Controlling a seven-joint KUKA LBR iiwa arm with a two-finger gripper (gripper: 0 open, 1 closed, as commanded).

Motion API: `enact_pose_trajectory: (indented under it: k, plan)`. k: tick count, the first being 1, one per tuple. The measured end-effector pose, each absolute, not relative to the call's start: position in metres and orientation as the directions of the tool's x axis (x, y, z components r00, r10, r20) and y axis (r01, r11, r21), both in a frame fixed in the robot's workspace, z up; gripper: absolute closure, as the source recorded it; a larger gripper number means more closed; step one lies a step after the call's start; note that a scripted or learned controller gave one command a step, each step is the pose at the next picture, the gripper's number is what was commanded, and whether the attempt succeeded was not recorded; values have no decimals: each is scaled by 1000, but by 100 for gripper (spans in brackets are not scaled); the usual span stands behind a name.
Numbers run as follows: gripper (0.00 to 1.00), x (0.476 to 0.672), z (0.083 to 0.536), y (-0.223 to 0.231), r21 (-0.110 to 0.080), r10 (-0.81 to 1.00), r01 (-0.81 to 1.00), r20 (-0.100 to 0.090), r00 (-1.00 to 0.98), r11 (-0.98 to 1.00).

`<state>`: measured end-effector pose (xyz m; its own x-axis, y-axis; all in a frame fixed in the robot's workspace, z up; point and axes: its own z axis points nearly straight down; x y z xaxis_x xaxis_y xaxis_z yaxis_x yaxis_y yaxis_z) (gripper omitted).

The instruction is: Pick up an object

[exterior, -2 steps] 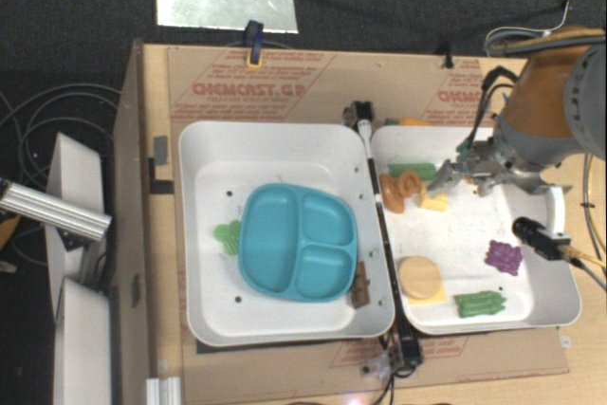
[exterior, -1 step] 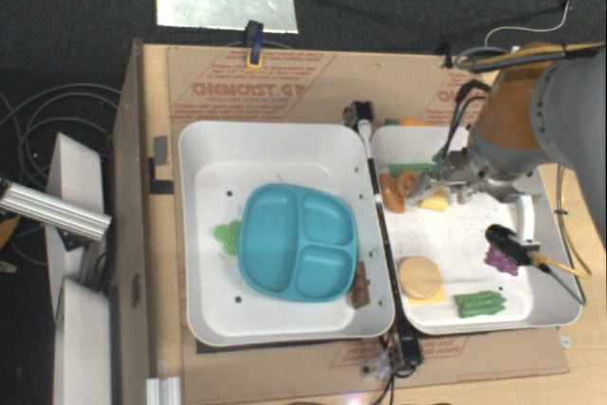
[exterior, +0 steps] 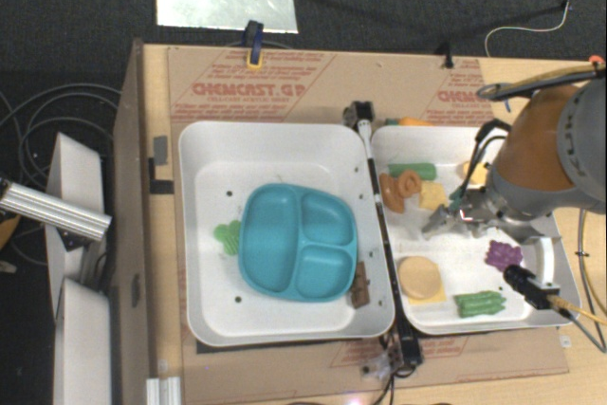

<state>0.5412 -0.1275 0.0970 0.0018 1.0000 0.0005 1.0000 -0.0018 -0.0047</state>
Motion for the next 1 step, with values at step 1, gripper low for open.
enact_pose_trajectory:
  k: [1]
  plan:
    - [0, 626, 116, -112, 11, 1000, 1000, -1, -9, 9]
